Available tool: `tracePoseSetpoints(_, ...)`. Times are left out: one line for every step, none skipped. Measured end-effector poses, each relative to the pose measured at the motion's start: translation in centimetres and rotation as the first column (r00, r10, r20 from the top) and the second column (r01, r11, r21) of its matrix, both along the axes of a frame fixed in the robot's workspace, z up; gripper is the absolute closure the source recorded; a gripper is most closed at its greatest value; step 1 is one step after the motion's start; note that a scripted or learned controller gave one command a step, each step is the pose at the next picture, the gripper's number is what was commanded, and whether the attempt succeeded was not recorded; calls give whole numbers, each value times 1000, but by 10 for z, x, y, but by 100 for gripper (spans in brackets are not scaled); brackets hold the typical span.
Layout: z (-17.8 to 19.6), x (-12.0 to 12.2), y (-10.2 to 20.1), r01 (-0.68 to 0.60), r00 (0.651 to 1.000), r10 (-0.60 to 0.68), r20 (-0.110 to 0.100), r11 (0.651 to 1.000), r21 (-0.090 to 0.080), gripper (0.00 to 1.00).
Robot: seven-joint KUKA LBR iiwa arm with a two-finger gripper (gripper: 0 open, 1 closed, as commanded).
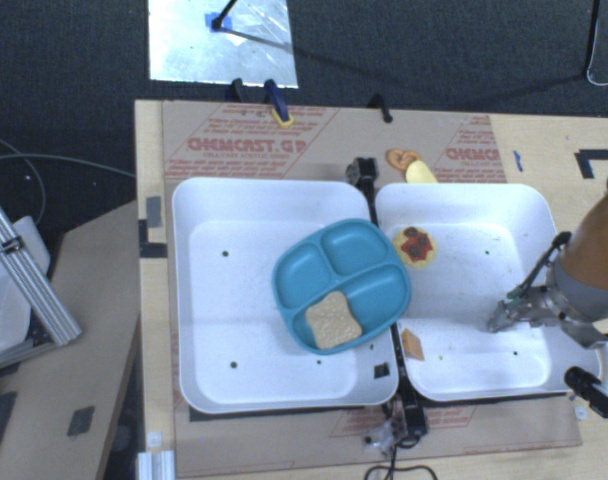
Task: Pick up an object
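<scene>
A blue divided plate (369,253) lies across the ridge between the two white bins, and a slice of toast (333,320) rests in its front compartment. A small round pizza toy (415,246) sits in the right bin (474,208) near its back left. An orange wedge-shaped piece (412,344) lies at that bin's front left corner. My gripper (504,315) hangs low over the right bin's floor near its right side, far from the pizza and the wedge. I see nothing between its fingers.
The left bin (234,298) carries most of the plate. Behind the bins, on the cardboard, lie a yellow banana-like toy (420,173) and an orange pretzel-like piece (400,157). A metal sheet (222,28) lies on the floor at the back left.
</scene>
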State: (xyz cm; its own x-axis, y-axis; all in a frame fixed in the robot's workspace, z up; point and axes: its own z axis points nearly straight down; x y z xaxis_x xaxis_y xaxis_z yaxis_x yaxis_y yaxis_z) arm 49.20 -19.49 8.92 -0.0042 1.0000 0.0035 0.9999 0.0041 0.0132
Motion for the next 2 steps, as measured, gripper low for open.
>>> tracePoseSetpoints(-1, 99, -11, -2, 1000, 2, 1, 1000, -9, 100)
tracePoseSetpoints(1, -3, -12, 7, 1000, -7, 3, 1000, -9, 100)
